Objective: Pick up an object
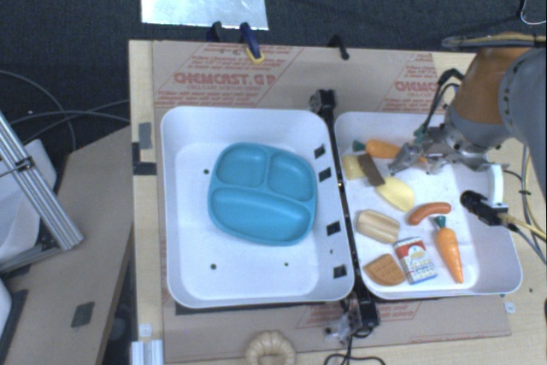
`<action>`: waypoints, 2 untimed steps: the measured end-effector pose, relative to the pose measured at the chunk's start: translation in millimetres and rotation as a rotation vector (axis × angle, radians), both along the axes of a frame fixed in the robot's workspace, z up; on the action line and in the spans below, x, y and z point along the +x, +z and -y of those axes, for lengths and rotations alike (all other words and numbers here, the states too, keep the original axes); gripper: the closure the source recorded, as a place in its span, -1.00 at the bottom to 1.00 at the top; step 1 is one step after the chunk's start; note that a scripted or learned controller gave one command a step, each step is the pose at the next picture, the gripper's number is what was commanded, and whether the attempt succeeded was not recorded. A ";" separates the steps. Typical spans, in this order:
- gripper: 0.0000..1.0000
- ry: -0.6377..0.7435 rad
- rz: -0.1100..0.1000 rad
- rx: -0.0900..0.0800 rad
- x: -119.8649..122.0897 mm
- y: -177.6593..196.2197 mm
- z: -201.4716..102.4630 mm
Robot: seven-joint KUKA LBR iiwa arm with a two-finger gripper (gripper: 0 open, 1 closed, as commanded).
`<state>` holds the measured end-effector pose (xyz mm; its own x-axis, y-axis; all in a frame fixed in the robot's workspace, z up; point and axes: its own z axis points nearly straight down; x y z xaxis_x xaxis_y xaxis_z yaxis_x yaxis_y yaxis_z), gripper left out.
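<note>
Grey metal tool [416, 151] sits low over the upper part of the right white plastic bin [504, 269], tips near a small orange toy piece [382, 149] and a brown-handled toy knife [370, 168]; whether it is wide or narrow I cannot tell at this slant. Nothing visibly held. Candidates lie crowded: pale yellow wedge [395, 193], red-orange sausage [428, 212], tan bread roll [377, 225], orange carrot with green top [448, 250], small printed carton [414, 259]. Left bin holds a blue sectioned plastic tray [263, 191].

Judgement: pick one isolated target, probably the orange piece. Centre over it, descend straight, and avoid catching the knife. Lift slowly.
</note>
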<state>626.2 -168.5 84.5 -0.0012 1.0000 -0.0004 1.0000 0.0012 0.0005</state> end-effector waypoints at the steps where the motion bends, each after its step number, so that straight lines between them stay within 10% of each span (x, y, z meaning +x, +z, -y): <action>1: 1.00 0.000 0.005 -0.001 1.4 11.9 0.1; 2: 1.00 0.002 0.008 -0.002 6.1 76.6 4.6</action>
